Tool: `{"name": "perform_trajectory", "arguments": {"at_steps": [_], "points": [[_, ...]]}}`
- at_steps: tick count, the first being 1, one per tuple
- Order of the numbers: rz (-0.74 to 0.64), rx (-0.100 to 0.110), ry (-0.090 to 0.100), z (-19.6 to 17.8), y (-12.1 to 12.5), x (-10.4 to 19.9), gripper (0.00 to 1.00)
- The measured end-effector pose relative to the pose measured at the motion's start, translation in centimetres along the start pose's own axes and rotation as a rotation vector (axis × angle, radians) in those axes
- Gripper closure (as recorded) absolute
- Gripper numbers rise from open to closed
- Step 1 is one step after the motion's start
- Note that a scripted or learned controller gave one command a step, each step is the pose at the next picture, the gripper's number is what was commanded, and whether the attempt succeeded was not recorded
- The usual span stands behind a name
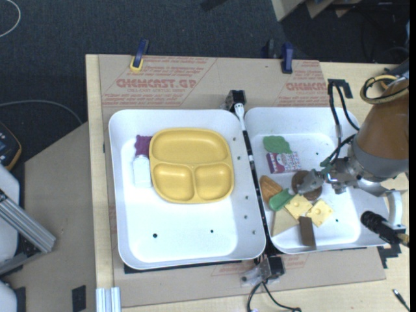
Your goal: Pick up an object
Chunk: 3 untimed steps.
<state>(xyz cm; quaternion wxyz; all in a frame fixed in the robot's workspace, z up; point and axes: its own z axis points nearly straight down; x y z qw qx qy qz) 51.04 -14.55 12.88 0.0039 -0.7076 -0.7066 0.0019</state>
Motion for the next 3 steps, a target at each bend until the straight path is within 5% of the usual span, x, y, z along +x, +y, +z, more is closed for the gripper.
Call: {"name": "perform_trajectory", "arguments": {"at_steps": [1,2,3], "points": [[-0.001,-0.003,-0.001,4.7,0.0,0.1,0.0],[0.001,-0.01,-0.003,3.4,0.1,0.0,1.0],[-0.001,-0.015,-0.006,-2.5,-0.7,-0.2,1.0]]}}
